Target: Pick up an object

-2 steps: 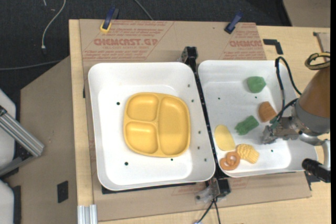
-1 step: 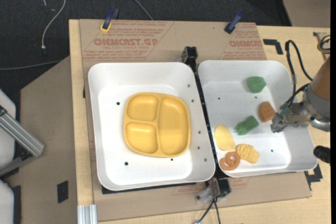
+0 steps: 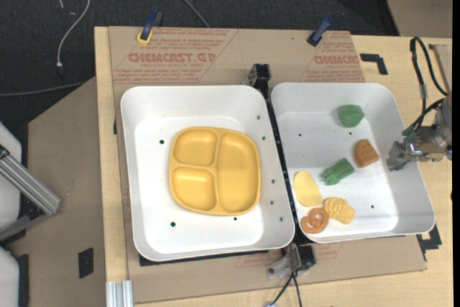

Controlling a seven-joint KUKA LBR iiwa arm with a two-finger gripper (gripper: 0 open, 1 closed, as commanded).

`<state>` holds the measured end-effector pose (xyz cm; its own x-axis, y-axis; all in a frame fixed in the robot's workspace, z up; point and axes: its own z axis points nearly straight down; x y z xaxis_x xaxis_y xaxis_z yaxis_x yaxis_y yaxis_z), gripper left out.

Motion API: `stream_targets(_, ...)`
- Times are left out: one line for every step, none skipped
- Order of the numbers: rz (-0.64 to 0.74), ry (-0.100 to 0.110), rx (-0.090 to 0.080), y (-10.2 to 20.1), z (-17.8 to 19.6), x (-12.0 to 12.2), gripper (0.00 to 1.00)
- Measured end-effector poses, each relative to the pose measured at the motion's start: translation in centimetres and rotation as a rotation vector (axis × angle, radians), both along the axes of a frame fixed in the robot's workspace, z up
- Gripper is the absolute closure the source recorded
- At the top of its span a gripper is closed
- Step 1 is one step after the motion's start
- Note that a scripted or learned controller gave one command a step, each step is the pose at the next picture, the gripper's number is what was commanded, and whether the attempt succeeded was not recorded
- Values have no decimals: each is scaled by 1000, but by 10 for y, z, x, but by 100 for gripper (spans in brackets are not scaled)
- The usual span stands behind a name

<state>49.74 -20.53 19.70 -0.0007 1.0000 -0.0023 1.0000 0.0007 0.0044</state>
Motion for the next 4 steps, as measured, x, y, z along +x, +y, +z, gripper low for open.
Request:
stream_targets(0, 3, 2, 0, 13, 1, 100)
stream_targets(3, 4, 4, 50, 23, 22, 100)
stream_targets(6, 5, 4, 97, 31, 37, 100)
stream_targets(6, 4, 4, 146, 40, 53, 100)
